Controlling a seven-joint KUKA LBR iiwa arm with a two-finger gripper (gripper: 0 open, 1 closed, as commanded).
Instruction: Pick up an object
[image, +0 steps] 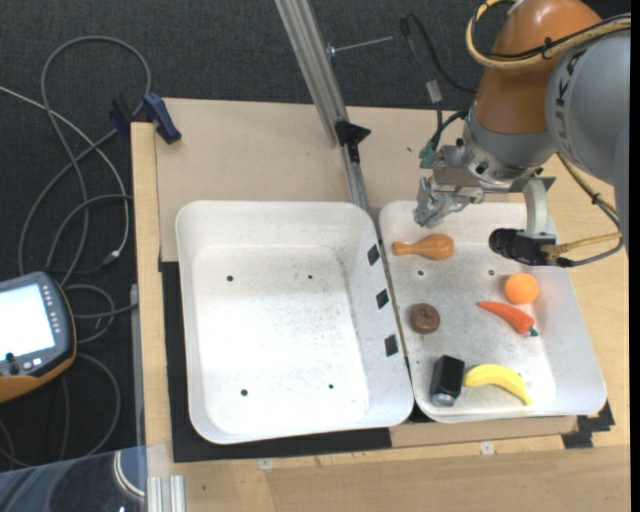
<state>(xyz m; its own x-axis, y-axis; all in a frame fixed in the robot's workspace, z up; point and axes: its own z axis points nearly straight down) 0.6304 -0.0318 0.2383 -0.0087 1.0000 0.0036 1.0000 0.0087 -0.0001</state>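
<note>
Camera view: claw (432, 212) low over right bin (585, 350), finger spread impossible to tell.
Drumstick (424, 247) just at claw's 6 o'clock, near bin's 11 o'clock corner; likely light, stiff, slick plastic toy. Best pinched across thick bulb, not thin neck.

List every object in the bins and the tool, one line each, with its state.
tool: above the right bin's far end, holding nothing visible
drumstick: lying flat, just below the tool
orange ball: resting, touching the carrot
carrot: lying flat
brown disc: lying flat
black block: beside the banana
banana: lying flat
</note>
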